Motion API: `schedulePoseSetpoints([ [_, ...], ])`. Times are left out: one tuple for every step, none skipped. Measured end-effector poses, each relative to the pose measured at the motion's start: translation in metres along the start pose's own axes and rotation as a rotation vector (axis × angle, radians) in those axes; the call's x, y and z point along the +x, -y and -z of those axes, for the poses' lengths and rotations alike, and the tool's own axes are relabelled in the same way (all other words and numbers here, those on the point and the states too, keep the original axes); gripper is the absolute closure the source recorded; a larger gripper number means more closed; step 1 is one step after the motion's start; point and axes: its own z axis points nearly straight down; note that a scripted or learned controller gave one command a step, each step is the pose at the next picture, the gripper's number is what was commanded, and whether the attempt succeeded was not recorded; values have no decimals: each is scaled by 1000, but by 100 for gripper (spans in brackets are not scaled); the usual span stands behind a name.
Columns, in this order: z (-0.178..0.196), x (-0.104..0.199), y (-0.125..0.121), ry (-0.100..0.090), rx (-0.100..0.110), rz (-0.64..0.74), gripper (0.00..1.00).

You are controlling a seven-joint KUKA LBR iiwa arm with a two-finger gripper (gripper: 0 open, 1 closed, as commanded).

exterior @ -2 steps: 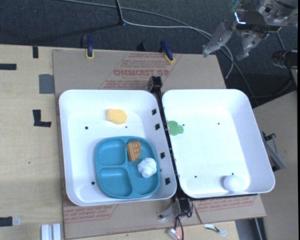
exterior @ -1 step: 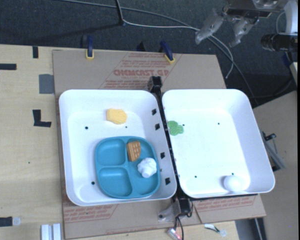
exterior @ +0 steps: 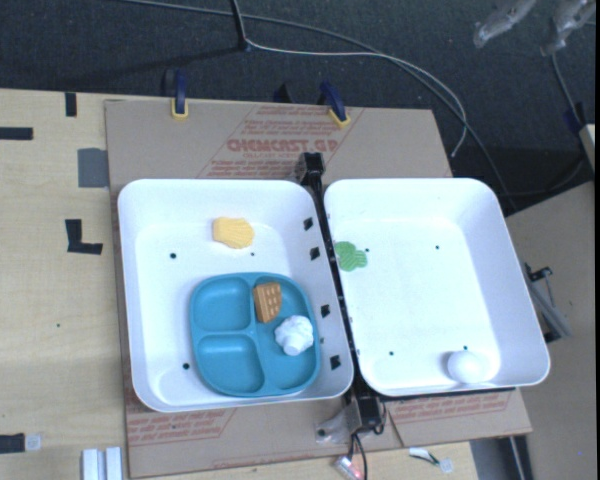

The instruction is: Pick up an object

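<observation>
Two shallow white bins sit side by side on a cardboard sheet laid on the bench; red print on the sheet reads approx. "CHEMCAST GP", upper portion legible, smaller lines below too small to read. Sheet held at its far edge by two clamps w/ blue handles. Left bin: blue divided tray at near-centre, three compartments. Tan waffle-pattern piece lies in tray's far-right compartment, leaning on the divider; white crumpled item just beside it toward tray's right edge. Yellow lump on bin floor, beyond the tray toward bin's far edge, apart from tray. Right bin: green item at left wall, approx. mid-length; white ball at near-right corner. The two are well apart. Gripper seen at view's top-right corner, blurred, over dark floor, well clear of both bins; finger state: cannot tell. Nothing visibly held. Black cables run across floor beyond the bench.
</observation>
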Motion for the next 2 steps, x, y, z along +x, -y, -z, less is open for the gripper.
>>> schedulePoseSetpoints([
  [-11, -25, 28, -2, 3, 3, 0],
  [-38, -12, 1, -2, 6, 7, 0],
])
